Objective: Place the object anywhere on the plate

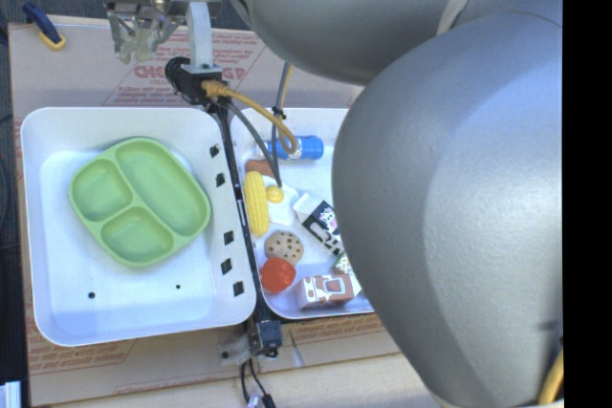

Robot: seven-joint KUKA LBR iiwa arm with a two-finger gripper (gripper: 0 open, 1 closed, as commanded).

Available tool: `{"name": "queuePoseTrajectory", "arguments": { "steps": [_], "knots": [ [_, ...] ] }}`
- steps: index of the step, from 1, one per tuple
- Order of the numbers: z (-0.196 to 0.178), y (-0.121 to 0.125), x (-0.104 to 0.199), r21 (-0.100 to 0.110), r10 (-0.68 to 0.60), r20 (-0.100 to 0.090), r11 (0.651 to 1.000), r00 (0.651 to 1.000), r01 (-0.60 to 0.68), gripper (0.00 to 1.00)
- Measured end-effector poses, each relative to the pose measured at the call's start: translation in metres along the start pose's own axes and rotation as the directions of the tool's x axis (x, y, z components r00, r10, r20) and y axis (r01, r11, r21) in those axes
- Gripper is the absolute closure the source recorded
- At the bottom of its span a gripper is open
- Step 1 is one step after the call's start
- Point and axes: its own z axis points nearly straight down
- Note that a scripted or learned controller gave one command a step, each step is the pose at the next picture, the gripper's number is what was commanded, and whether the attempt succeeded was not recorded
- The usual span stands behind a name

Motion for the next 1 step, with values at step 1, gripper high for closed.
{"name": "queuePoseTrajectory", "arguments": {
  "steps": [1],
  "knots": [
    [-0.0126, -0.0001, 0.0004, -0.001, -0.001, -0.001, 1.0, 1.0, 0.001, 1.0]
  ]
}}
